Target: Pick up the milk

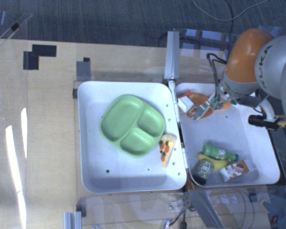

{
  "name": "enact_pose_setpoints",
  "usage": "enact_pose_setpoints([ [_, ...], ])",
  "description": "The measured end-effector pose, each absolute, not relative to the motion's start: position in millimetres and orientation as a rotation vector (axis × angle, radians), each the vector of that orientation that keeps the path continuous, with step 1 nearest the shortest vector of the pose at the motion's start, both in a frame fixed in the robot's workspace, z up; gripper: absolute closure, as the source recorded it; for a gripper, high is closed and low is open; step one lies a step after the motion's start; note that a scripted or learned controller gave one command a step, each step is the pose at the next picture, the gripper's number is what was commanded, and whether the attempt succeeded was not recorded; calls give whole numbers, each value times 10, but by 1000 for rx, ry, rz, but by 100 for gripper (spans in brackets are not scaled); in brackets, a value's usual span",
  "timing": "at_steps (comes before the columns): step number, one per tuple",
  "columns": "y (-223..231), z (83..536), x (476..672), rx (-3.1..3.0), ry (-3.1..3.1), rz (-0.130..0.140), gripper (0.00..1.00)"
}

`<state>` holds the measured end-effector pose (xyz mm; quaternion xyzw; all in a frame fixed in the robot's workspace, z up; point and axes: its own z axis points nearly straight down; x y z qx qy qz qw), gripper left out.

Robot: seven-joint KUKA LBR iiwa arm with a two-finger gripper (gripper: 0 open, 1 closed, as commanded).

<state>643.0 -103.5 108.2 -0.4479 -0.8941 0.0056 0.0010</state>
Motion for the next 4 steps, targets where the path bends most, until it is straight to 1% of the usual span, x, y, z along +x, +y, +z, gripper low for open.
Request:
enact_pose_setpoints([
  [1,-1068,882,6629,-1185,-2891,33,0],
  [2,-963,1166,6626,-1368,-2827,14,0],
  [3,-927,1430,6696,-1324,-2858,-4,0],
  [4,-1209,1576,6520,-1223,-2903,-4,0],
])
